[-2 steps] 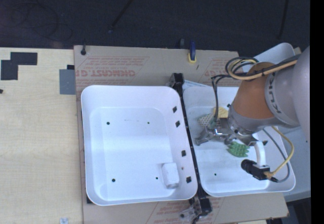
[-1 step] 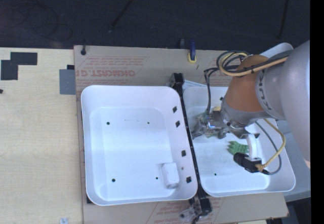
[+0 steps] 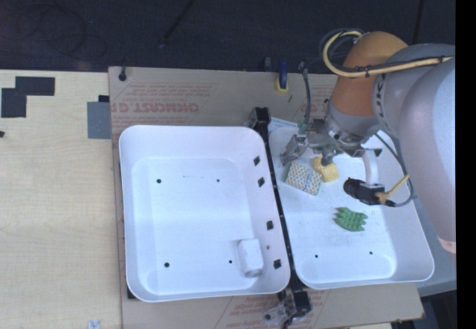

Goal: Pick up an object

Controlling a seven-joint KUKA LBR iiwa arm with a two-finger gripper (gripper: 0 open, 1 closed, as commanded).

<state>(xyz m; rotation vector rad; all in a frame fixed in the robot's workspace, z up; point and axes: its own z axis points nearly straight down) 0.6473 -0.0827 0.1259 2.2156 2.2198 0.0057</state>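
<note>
My gripper hangs low over the back left part of the right bin, under the orange band of the arm. Just below it lie a pale checkered block and a small yellow piece, which touch each other. The gripper is directly above or against them; I cannot tell whether it touches either one. Further towards the front, a green ridged object lies on the right bin's floor. In the left bin, a small white block rests near the front right corner.
A black divider strip runs between the two bins. A black plug on a cable hangs off the arm over the right bin, beside the green object. The bulky grey arm covers the right bin's far right side.
</note>
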